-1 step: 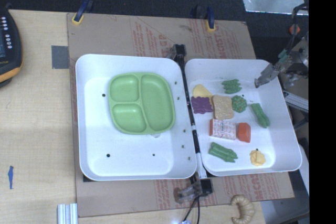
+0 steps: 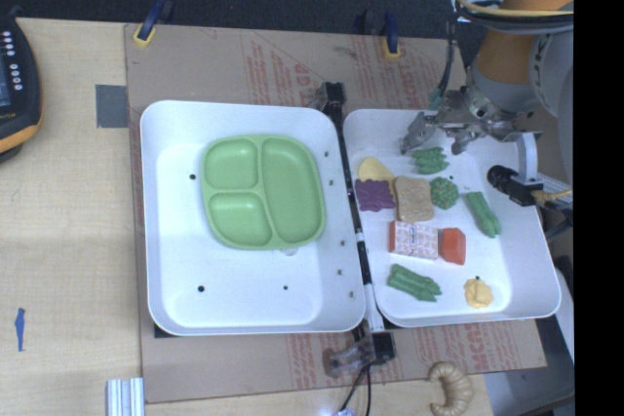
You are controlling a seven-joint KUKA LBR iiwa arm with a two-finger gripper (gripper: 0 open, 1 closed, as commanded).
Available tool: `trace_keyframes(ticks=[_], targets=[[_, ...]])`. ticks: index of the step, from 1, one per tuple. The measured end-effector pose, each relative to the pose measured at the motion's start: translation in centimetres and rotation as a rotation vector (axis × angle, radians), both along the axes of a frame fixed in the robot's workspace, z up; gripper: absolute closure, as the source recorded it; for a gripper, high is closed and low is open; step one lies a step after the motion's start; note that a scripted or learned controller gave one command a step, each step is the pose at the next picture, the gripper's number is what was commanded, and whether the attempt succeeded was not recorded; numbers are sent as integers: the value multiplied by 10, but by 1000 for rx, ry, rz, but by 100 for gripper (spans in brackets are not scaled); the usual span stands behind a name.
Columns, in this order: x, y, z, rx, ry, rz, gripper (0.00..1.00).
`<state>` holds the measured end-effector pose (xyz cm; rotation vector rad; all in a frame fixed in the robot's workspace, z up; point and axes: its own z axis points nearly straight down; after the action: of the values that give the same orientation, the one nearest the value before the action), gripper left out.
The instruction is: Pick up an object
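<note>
You are looking at the grey two-finger gripper [image 2: 436, 133] hanging over the far end of the right-hand shallow white bin [image 2: 522, 283], with its metal fingers [image 2: 415, 132] spread and nothing between them. Just on the near side of the gripper, a small dark-green leafy plastic vegetable [image 2: 429, 159] is lying flat on the bin floor — in my judgement that is the piece being lined up. To do this well, you are wanting the spread fingers straddling the piece across its narrow width, dropping straight down until the tips are near the floor, and only then closing; a slanted approach is likely to nudge it away. Nearer than the gripper, a tan slice of toy bread [image 2: 413, 198] and a round green broccoli-like toy [image 2: 445, 193] are crowding the target — keep the fingers off them. The target itself is looking lumpy and low, with a ragged outline, so the grip may be shallow.
</note>
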<state>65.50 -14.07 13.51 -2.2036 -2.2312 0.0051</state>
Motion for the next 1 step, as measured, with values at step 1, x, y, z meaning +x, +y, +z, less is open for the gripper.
trace_keyframes(ticks=[1], targets=[[-75,-36,-43,-1,-1,-13,0]])
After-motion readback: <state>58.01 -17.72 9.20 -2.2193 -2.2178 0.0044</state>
